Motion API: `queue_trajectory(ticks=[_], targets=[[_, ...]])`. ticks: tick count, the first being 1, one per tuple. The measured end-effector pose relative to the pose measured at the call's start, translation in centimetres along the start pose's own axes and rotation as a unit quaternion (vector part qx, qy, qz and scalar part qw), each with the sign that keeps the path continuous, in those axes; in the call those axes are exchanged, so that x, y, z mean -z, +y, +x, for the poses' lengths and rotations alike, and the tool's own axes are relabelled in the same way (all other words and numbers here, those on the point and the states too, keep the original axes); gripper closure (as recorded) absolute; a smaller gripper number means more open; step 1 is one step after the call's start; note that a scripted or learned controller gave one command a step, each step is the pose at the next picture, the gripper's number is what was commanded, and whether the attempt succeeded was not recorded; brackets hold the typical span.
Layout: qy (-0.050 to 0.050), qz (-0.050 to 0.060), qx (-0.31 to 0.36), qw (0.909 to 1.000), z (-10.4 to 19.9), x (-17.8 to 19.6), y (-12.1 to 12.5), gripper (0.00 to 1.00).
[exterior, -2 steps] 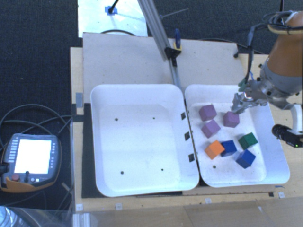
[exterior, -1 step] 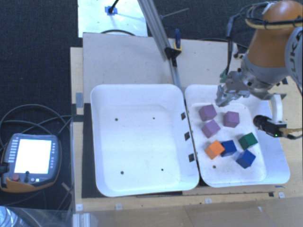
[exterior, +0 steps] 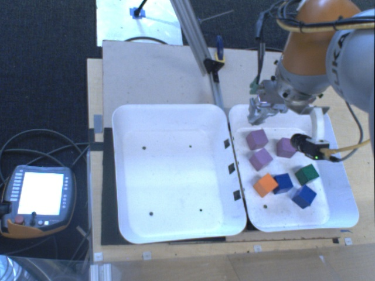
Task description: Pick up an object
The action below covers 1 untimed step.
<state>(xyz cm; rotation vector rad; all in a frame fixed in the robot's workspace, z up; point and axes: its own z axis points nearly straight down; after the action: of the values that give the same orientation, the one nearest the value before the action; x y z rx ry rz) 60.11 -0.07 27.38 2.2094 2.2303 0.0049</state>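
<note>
Hovering at the upper edge of the right bin, the gripper, jaws unreadable from here, risks nudging the nearest purple cube into its neighbour just below instead of straddling it.

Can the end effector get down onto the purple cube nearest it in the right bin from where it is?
Probably yes. The end effector hovers just above the upper purple cube, whose top is uncovered. Another purple cube lies close below it, which may crowd a finger.

Pale desk, two shallow white bins side by side on it, left bin, right bin, touching along their inner edges
</note>
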Motion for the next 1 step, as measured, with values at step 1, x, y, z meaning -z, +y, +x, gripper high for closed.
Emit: queue_trajectory(ticks=[1], targets=[[0.0,0.0,0.001,1.0,5.27,-0.53,1.27,1.0]])
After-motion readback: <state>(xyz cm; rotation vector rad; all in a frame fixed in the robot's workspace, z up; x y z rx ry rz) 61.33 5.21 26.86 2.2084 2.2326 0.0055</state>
